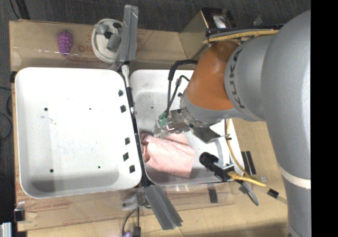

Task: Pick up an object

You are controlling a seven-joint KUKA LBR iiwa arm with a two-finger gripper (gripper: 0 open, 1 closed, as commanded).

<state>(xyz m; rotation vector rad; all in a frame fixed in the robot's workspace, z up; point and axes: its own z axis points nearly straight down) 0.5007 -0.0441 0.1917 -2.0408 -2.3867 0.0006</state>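
Currently, my arm (pixel 248 72) reaches in from the bench's right edge and covers most of the right bin (pixel 153 83), with the orange band (pixel 208 80) sitting over that bin's middle. My gripper (pixel 168 124) is low inside the right bin, close to the divider between the two bins. Whether it is wide, narrow or clamped on anything I cannot tell; the wrist body hides that part.

The pink cloth (pixel 168 155) lies crumpled in the right bin's near-left corner, against the wall next to the divider. It sits just beside my gripper, on the side toward the bench's near edge, and its upper edge appears to meet the gripper housing. I cannot tell whether there is real contact.

Surroundings: the left bin (pixel 68 130) lies beside the right bin, sharing the divider. On the bench's far edge, behind the left bin, rests a small purple object (pixel 65 43), and next to it a white coil (pixel 107 40) beside a grey bracket (pixel 129 32) that rises at the bins' junction. A black cable (pixel 171 85) loops from my wrist over the right bin. A yellow cable (pixel 248 179) and a black fitting (pixel 208 161) hang by the right bin's near-right corner, just right of the cloth.
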